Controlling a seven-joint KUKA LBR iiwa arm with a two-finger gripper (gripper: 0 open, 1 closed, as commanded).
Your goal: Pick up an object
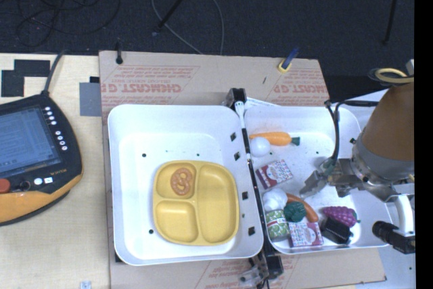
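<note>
The right bin point(348, 120) holds several toy foods. An orange carrot point(270, 139) lies at its far left, with a white egg point(259, 148) beside it. Nearer the front lie a red-and-white packet point(275, 172), a green can point(276, 221), a dark green broccoli point(295, 211), a second carrot point(309, 209), purple grapes point(342, 215), a black piece point(336, 233) and a red box point(306, 234). My gripper point(315, 183) hangs low over the middle of this bin, just right of the packet and above the broccoli, with nothing seen in it.
The left bin point(135, 139) holds a yellow divided plate point(210, 210) with a brown pretzel point(181, 181) in one compartment. A teach pendant point(34, 152) lies on the bench to the left. The arm's orange band point(396, 122) rises over the right bin's right side.
</note>
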